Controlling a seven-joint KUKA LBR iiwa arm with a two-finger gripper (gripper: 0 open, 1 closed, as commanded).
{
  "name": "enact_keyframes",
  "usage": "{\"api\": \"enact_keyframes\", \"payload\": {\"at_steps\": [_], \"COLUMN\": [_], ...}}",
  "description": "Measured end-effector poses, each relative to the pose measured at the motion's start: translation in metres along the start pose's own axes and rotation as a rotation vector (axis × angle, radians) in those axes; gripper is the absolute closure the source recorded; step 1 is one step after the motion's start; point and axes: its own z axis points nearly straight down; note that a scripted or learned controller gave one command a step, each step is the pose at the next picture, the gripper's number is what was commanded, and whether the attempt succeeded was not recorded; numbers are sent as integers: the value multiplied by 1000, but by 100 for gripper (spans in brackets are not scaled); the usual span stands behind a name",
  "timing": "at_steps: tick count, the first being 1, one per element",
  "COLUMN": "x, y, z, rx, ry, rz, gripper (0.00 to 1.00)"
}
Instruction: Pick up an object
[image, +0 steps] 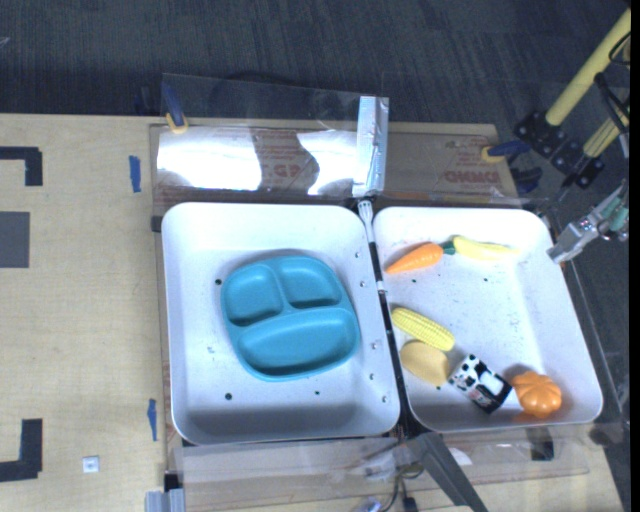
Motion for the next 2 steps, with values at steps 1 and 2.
{"api": "enact_keyframes", "payload": {"at_steps": [1, 2], "x": [4, 72], "y": [13, -4], "z": [30, 58], "rx": [6, 4], "ry": [3, 3], "rz": [-56, -258], "gripper": [100, 100]}}
